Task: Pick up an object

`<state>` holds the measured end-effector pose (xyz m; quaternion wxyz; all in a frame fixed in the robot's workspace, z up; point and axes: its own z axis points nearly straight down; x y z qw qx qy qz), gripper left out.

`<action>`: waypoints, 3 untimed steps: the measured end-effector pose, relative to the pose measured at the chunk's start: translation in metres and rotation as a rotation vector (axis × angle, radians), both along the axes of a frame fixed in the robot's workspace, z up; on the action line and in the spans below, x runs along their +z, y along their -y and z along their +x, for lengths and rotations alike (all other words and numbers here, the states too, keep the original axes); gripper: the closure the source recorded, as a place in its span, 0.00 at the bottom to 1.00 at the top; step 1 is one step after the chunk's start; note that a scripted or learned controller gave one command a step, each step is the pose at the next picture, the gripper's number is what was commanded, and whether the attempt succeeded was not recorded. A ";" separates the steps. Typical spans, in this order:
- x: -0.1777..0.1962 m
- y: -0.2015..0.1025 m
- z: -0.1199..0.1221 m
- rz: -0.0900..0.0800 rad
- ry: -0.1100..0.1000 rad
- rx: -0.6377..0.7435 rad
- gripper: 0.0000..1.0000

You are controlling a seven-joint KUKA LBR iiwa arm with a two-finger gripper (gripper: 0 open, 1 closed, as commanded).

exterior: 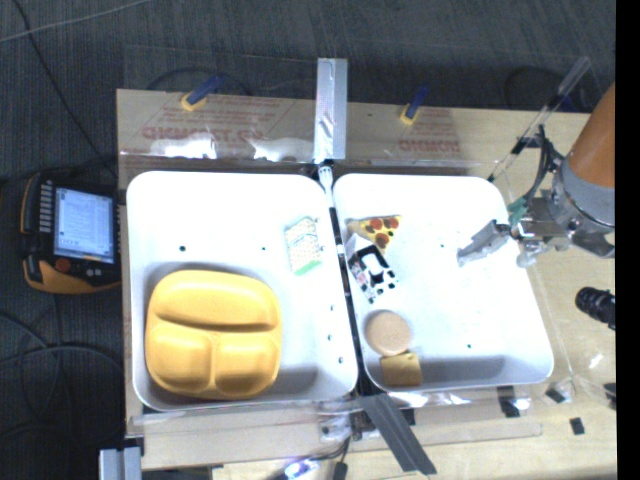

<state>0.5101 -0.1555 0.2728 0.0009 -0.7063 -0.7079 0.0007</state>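
My gripper (501,251) hovers over the right part of the right bin (450,298), open with nothing between its fingers. Near that bin's left wall lie a yellow and red pizza-slice toy (377,228), a black and white item (372,271), a round tan disc (388,331) and a brown block (401,369). All of these are well left of the gripper. The left bin (220,218) holds a large yellow bread-shaped object (212,331) and a small green and white packet (303,245).
A metal divider (331,108) stands behind the seam between the bins. A handheld screen unit (72,231) lies left of the bench. Blue and yellow clips (200,93) sit on the back board. White bin floor lies bare below the gripper.
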 end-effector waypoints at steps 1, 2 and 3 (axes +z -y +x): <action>-0.047 -0.071 0.009 0.000 0.000 0.054 0.00; 0.023 -0.024 0.030 -0.004 0.001 -0.208 0.00; -0.049 -0.086 -0.005 -0.002 -0.003 -0.357 0.00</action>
